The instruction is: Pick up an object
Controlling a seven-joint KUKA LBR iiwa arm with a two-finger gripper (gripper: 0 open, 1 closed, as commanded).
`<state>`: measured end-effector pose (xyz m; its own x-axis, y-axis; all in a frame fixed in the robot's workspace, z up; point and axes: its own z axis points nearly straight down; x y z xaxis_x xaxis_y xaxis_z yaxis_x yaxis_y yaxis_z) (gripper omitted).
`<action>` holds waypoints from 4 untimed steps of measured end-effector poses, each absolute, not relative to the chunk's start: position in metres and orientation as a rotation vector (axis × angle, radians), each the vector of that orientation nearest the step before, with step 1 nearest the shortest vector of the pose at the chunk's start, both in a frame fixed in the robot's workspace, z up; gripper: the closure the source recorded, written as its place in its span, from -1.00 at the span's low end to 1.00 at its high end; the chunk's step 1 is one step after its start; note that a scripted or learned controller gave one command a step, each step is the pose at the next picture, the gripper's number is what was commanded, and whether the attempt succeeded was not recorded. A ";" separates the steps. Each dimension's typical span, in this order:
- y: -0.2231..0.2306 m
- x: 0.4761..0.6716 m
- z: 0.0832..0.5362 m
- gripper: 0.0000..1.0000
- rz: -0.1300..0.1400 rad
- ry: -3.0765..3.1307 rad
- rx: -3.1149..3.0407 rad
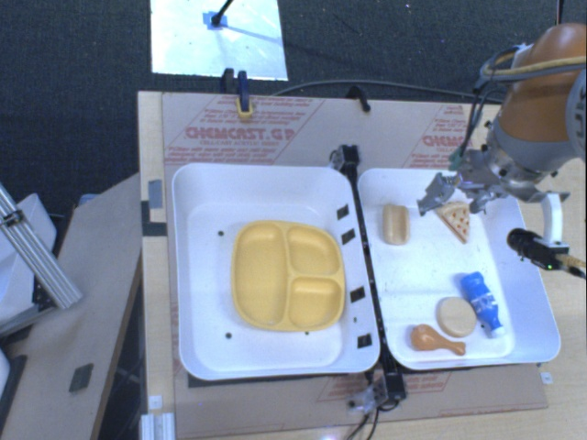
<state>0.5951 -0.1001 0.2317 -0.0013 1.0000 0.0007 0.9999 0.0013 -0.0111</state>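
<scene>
Readable text: "CHEMCAST GP" in red on the board (240,134) under the bins, reversed/upside down from this view; a partial repeat shows at the far right corner beside the arm.

Gripper (456,193) hangs over the far part of the right bin (525,351). Fingers are spread apart, nothing between them. One finger (435,195) angles toward the divider side. The pizza-slice toy (454,220) lies just under and nearer than the fingertips, close to them; can't tell whether they touch it.

Near to far, relative to the gripper:
- Orange drumstick-shaped toy (435,339): nearest the camera, well apart from the gripper, at the near bin wall.
- Round tan disc (456,316): just beyond the drumstick, touching the blue tube (481,302) on its arm side.
- Tan bread-roll-like piece (395,224): near the gripper, on its divider side, level with the pizza slice.

Left bin (197,246), well off to the gripper's far side across the divider, holds a yellow three-compartment plate (288,275).

Black clips (348,236) line the divider between the bins. A cable (367,88) runs along the board's far edge behind the gripper. A blue-and-yellow clamp (242,94) sits on the board's far edge.
</scene>
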 end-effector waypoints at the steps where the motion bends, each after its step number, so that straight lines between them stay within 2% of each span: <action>1: -0.100 0.597 0.239 -1.00 -0.001 -2.225 -2.219; 3: -0.105 0.585 0.133 -1.00 0.001 -2.221 -2.220; 4: -0.104 0.585 0.082 -1.00 0.001 -2.222 -2.219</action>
